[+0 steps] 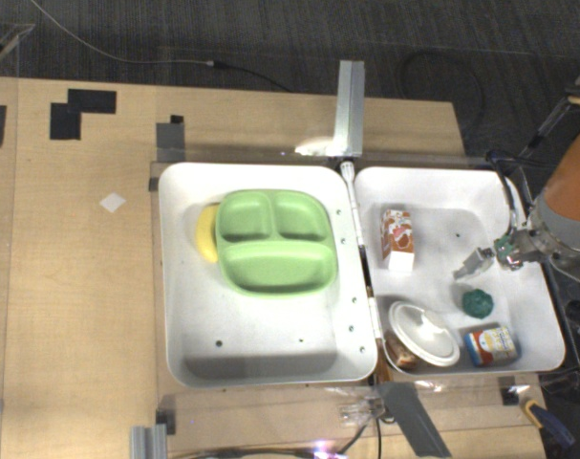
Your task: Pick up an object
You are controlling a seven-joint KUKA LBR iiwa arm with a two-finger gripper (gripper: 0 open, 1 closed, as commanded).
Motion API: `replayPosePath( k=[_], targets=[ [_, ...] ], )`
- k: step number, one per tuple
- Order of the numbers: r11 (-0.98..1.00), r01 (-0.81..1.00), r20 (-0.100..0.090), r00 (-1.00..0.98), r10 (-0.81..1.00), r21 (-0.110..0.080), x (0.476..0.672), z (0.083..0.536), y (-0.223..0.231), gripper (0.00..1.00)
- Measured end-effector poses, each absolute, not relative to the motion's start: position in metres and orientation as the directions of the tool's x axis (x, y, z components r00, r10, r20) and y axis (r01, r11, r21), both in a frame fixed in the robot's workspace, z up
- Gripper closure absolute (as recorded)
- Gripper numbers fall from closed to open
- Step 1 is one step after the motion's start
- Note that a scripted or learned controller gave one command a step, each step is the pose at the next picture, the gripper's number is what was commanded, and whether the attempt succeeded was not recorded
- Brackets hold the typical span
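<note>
Bench (70, 285): pale wood, two white bins centred.
Floor (223, 17): dark carpet beyond the far edge.
Gripper (476, 262): grip state unclear.

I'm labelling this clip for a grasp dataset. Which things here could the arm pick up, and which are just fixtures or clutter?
Pickable:
- green divided plate
- yellow item under the plate's left edge
- small carton
- dark green lump
- can
- white lidded bowl

Fixtures, clutter:
- two white bins
- metal post
- cables
</note>
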State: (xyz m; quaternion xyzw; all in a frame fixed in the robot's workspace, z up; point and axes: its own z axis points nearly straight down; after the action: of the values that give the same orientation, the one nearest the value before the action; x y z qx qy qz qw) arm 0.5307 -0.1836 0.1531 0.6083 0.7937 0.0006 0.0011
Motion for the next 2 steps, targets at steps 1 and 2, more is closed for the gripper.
replayPosePath(
  k=[1, 2],
  targets=[
    [0.133, 0.991, -0.004, -0.133, 0.991, 0.011, 0.491, 0.088, -0.183, 0.00],
    [0.134, 0.991, -0.009, -0.134, 0.991, 0.019, 0.494, 0.101, -0.184, 1.00]
  ],
)
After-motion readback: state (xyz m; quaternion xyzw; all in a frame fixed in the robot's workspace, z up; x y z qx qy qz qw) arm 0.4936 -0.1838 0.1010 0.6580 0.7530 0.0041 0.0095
